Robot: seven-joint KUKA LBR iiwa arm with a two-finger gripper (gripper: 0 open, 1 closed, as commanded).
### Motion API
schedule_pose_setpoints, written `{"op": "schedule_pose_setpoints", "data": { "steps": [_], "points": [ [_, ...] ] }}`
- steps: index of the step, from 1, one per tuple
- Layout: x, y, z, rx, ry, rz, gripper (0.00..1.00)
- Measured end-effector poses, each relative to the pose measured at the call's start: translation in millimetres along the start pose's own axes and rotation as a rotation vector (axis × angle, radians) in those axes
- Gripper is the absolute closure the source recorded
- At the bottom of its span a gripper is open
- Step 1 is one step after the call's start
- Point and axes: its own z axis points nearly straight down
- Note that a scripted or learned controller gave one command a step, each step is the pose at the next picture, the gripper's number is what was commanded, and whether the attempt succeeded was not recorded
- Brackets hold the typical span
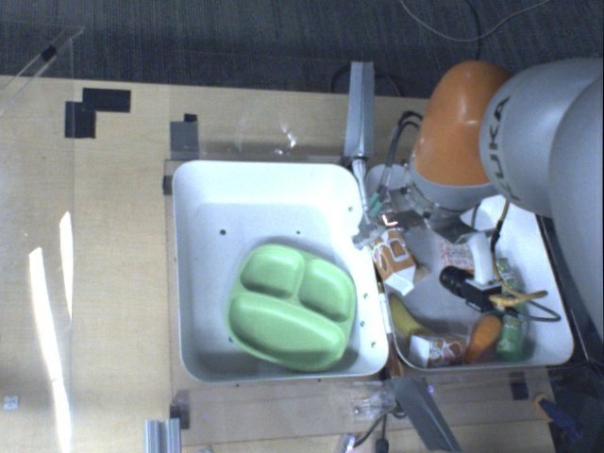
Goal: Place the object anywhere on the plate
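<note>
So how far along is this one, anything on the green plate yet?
Nothing done yet: the green plate in the left bin carries no object. In hand: the arm's hand is low over the right bin, by a brown packet; a grasp can't be confirmed. Left: lift an item and place it on the plate.

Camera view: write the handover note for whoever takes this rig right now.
Tool: low over the left rim of the right bin, next to a small brown and white packet; whether it grips anything cannot be told.
Green divided plate: in the left bin, front right, nothing on it.
Right bin also holds a banana, a carrot and other clutter.
Done: no object on the plate yet.
Left: secure one object, carry it left, set it on the plate.
</note>
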Motion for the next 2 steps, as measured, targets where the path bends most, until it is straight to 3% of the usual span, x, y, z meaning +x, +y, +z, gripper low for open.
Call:
{"op": "schedule_pose_setpoints", "data": {
  "steps": [1, 2],
  "points": [
    [109.3, -38.6, -9.1, -0.001, 0.001, -0.058, 1.0],
    [109.0, -38.6, -9.2, -0.001, 0.001, -0.057, 0.0]
  ]
}}
